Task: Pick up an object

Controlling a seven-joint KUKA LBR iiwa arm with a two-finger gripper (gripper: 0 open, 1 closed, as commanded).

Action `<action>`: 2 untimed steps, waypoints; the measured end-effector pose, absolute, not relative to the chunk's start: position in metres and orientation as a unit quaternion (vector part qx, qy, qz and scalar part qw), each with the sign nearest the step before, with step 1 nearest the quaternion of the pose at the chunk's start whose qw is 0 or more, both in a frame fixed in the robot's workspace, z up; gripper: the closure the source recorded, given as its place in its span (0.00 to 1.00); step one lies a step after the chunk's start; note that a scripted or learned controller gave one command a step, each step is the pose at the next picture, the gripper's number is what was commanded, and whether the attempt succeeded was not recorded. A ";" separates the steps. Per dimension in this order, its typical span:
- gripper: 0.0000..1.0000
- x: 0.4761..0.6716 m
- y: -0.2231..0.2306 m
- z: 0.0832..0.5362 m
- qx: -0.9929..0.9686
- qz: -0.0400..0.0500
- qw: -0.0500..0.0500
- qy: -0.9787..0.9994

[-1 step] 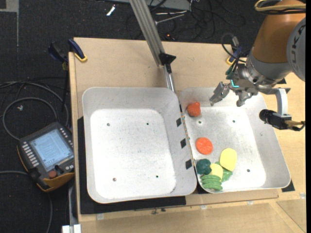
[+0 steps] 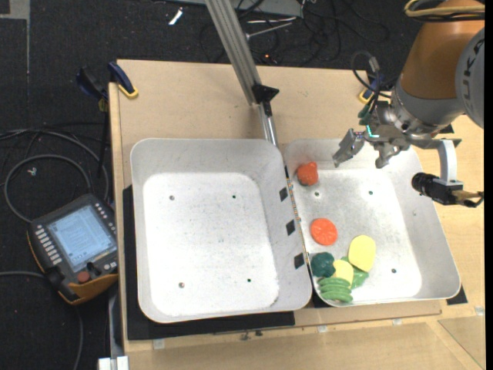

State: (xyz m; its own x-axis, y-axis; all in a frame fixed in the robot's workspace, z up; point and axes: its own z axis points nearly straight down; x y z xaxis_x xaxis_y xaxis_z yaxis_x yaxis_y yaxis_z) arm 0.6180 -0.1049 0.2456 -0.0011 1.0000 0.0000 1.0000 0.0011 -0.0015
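**A:** What is in front of the robot?

**B:** Two shallow white bins sit side by side on a bench. The right bin (image 2: 385, 206) holds all the objects, so take it as the reference. Above its far edge hangs the gripper (image 2: 363, 149), its two fingers spread apart with nothing between them.

**A:** Where are the things it could pick up?

**B:** A small orange-red lump (image 2: 307, 173) lies near the bin's far left corner. An orange disc (image 2: 323, 230) lies flat along the left wall, about midway. In the near left corner is a cluster, touching or overlapping: a yellow piece (image 2: 362, 252), a dark green piece (image 2: 322, 264), and a light green ribbed piece (image 2: 336, 288).

**A:** How would they handle?

**B:** They look like small, light toy foods, probably smooth plastic or rubber, so likely slippery rather than fragile. The orange-red lump seems the easiest choice: it stands alone, nearest the gripper, and could be pinched across its middle. The flat disc offers little height to grip.
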 end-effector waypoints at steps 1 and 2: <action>0.00 0.609 -0.108 0.197 -0.708 0.002 0.002 -0.707; 0.00 0.602 -0.102 0.136 -0.707 0.002 0.003 -0.707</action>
